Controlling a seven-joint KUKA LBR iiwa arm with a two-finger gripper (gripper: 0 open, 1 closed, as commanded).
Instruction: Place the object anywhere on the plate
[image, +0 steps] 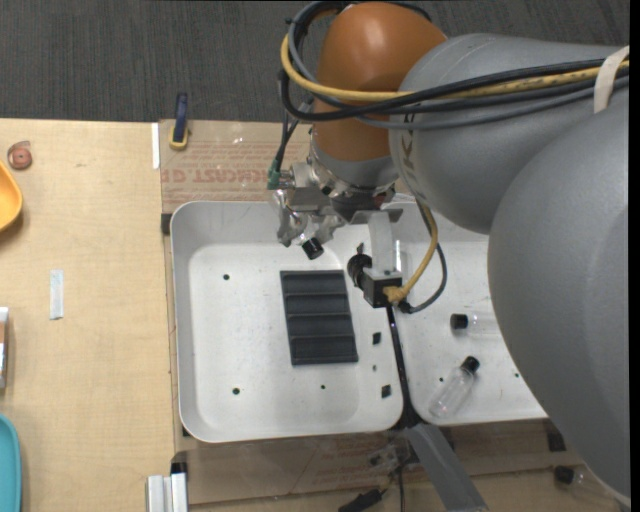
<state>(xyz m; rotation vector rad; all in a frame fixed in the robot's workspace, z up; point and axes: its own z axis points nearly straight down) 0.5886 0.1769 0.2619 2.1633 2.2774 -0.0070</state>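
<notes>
A black ribbed rectangular plate lies flat in the middle of the left white bin. My gripper hangs over the far part of that bin, just beyond the plate's far edge, under the orange wrist band. A small dark piece sits at its tip, and I cannot make out what it is. In the right bin a clear vial with a black cap lies near the front. A second small capped vial lies further back.
The grey arm covers the right side of the view and much of the right bin. A black cable and bracket hang along the wall between the bins. On the wooden bench at left lie an orange dish, a white strip and a blue clamp.
</notes>
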